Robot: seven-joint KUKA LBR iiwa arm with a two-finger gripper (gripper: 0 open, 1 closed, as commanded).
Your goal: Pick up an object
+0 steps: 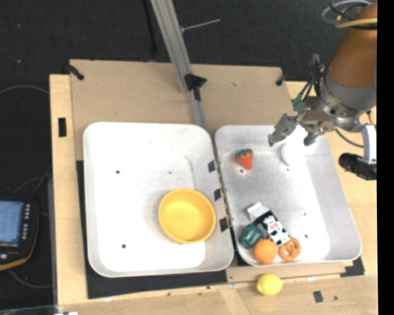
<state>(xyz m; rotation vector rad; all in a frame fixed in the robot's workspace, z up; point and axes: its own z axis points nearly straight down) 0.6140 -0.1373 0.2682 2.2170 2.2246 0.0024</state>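
Camera view | gripper [294,135] hovered open, empty, over right bin [328,195] far end | toy strawberry [244,159] just left of it | step: approach | next: shift left, descend, close.

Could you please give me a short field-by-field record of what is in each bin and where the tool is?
left bin: yellow bowl
right bin: strawberry near the top; orange, pretzel, green item and white box clustered at the near edge
outside bins: lemon on the bench
tool: open, above the right bin's far end, holding nothing
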